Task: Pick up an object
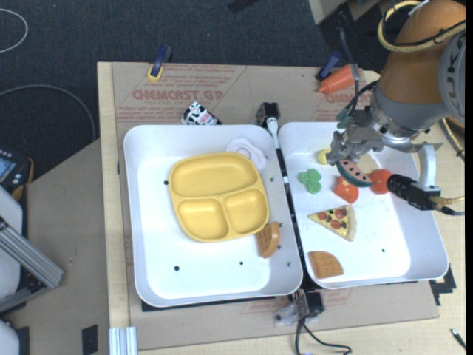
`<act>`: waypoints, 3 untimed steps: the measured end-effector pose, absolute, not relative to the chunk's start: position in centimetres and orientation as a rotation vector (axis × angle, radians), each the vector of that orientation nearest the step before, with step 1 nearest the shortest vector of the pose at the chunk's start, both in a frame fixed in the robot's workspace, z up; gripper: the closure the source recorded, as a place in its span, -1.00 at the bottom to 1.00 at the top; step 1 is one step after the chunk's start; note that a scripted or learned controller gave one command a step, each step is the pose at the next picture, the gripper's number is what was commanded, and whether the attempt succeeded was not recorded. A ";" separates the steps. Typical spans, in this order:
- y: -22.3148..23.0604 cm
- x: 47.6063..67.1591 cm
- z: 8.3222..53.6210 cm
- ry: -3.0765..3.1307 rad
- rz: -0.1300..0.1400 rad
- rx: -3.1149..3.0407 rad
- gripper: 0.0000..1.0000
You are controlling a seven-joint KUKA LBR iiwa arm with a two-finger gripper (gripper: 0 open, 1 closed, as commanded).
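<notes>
The grey KUKA arm with its orange band reaches in from the right and hangs its end effector [347, 154] low over the upper part of the right shallow white bin [414, 261]. Directly under and just in front of it lies a toy watermelon slice, red with a dark rind [353, 174]; whether the tool is touching the slice, and how wide it stands, cannot be told from this slanted view, since the wrist body covers the tip. Nothing can be seen held in it.

The slice is the nearest candidate: it lies just below the tool in the view, toward the near edge of the bin, its long axis running on a diagonal from upper left to lower right. Touching or almost touching its lower side is a small red-orange block [346, 191], and a round red piece [380, 180] sits just to its right, so a descent here would meet a tight cluster of 3 toys.

Further off in the same bin are a green toy vegetable [311, 180], a toy pizza wedge [335, 221] and a brown bread-like piece [325, 263]. The left white bin [148, 228] carries a yellow 3-compartment plastic plate [218, 196].

My judgement is that a short drop, with a slight shift toward the slice, is what the pick calls for.
</notes>
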State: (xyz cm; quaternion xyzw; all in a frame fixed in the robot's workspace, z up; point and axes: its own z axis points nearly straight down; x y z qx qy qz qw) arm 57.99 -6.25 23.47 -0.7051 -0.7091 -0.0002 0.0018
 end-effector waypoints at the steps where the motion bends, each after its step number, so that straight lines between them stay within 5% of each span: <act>1: -6.4 58.1 23.4 -2.222 0.000 -2.219 1.00; 3: -6.4 58.9 23.3 -2.225 -0.003 -2.221 1.00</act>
